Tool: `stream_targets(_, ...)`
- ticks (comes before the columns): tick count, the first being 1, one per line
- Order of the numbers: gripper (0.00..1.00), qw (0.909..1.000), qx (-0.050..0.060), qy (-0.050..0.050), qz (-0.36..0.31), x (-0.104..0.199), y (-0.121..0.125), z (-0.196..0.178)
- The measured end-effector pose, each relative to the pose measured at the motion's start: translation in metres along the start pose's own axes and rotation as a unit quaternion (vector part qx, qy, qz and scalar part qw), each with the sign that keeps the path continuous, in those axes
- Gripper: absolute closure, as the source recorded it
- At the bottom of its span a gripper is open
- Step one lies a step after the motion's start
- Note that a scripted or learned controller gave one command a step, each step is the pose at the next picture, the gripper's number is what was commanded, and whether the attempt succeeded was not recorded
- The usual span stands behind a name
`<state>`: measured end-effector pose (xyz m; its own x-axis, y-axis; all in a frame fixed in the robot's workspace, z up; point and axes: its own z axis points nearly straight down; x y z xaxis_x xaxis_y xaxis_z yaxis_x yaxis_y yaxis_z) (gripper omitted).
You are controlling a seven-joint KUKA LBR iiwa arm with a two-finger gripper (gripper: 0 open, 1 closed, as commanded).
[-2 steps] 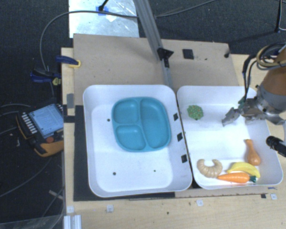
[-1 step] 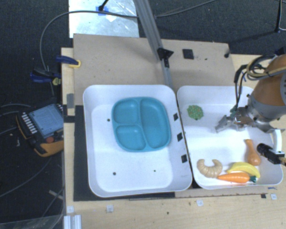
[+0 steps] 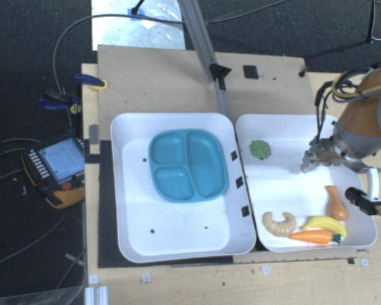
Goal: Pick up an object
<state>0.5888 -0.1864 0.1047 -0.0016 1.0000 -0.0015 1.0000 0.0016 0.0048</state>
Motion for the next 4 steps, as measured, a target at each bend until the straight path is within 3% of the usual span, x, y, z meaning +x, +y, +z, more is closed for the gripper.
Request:
stream_targets(2, 1.0, 1.0, -0.001, 0.0, -0.003, 0.015, 0.003, -0.098)
stream_targets(3, 1.0, 1.0, 0.0, 0.0, -0.003, 0.015, 0.005, -0.124)
stream_targets(4, 1.0, 1.0, 0.001, 0.001, -0.004, 0.058, 0.012, -0.125)
